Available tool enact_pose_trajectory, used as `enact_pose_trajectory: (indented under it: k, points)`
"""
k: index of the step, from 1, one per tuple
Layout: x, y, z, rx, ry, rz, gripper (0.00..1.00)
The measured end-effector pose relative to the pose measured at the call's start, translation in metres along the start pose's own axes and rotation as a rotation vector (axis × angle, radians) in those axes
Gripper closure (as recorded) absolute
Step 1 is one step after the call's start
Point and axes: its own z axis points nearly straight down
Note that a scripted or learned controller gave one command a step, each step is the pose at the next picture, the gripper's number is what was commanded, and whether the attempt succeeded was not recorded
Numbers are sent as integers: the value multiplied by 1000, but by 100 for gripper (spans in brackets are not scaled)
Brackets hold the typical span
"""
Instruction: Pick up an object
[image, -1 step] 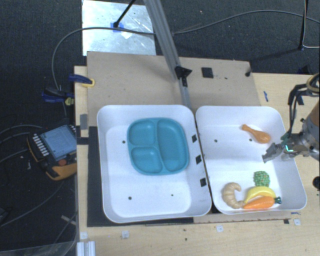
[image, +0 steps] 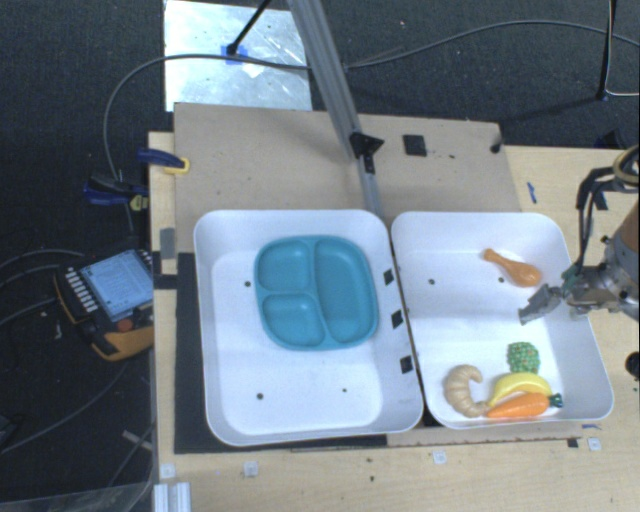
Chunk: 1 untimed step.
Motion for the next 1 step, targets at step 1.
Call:
enact_pose_trajectory:
  k: [1]
  points:
    - [-3,-3,43,3,0,4,0]
